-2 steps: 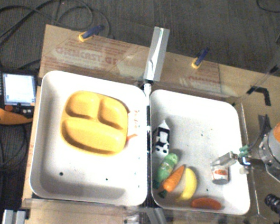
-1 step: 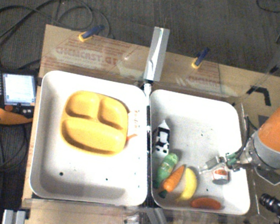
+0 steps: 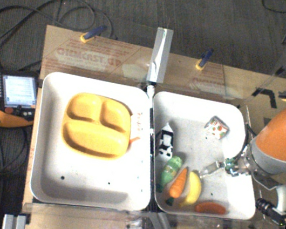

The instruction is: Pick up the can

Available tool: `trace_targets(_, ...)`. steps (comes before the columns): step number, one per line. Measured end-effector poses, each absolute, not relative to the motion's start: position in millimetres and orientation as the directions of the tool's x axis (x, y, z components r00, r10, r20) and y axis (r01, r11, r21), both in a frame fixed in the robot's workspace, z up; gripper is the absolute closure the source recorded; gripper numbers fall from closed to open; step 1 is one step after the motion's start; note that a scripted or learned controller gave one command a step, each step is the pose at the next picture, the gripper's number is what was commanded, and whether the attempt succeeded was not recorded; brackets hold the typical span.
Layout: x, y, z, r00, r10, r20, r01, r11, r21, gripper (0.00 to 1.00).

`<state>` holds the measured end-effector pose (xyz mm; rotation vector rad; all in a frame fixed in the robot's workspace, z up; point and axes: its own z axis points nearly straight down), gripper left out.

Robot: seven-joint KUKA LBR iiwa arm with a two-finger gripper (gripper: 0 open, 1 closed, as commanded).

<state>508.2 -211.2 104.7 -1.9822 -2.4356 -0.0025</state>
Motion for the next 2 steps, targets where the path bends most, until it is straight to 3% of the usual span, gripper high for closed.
trace_targets(1, 609.0, -214, 152, -0.114, 0.993, -0.003, 0.993, 0.114, 0.0, 0.0)
trace_targets(2, 649.5, -214, 96, -0.045, 0.999, 0.004, 0.999, 0.045, 0.004, 0.0)
